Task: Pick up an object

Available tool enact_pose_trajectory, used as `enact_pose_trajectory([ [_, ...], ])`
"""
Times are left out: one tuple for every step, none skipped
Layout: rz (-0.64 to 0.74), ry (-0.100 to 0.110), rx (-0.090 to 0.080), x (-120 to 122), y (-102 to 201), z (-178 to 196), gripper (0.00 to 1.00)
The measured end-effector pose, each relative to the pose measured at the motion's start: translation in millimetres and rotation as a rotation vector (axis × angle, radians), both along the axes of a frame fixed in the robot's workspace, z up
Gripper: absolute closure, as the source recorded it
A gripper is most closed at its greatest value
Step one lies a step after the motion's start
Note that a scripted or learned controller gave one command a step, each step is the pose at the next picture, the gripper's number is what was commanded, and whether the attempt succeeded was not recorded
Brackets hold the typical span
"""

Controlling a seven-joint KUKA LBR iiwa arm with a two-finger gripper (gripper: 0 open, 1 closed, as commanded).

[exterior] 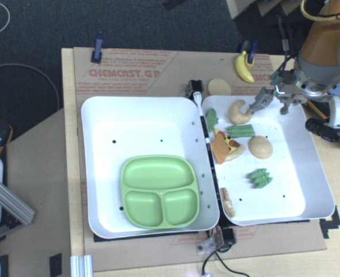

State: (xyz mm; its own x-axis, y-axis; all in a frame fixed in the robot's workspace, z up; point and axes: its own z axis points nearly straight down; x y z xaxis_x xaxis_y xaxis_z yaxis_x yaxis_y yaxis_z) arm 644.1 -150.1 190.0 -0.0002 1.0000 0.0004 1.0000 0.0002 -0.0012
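My gripper (273, 103) hangs over the far edge of the right bin (299, 172), open, with nothing between its fingers. Its left finger (261, 101) points at a tan mushroom-shaped piece (237, 112) just to its left. In the same bin lie a long green piece (240, 131), a small green piece (210, 118), an orange pizza-like slice (224, 146), a round tan bun (260, 148), a knobbly green item (260, 178) and a tan stick (227, 202) by the near-left wall.
The left bin (101, 131) holds a green divided plate (158, 190). Behind the bins, on the cardboard, lie a yellow banana (244, 68) and a pale round disc (219, 87). A blue clamp (97, 48) sits at the board's far left corner.
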Motion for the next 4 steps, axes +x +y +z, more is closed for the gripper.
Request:
enact_pose_trajectory([
  [0.0, -0.012, -0.003, -48.2, 47.3, -91.7, 0.0],
  [-0.005, -0.016, -0.005, -115.5, 14.2, 81.1, 0.0],
  [-0.003, 0.009, 0.003, -167.9, 35.0, -112.1, 0.0],
  [-0.001, -0.002, -0.001, -164.5, 33.9, -105.3, 0.0],
])
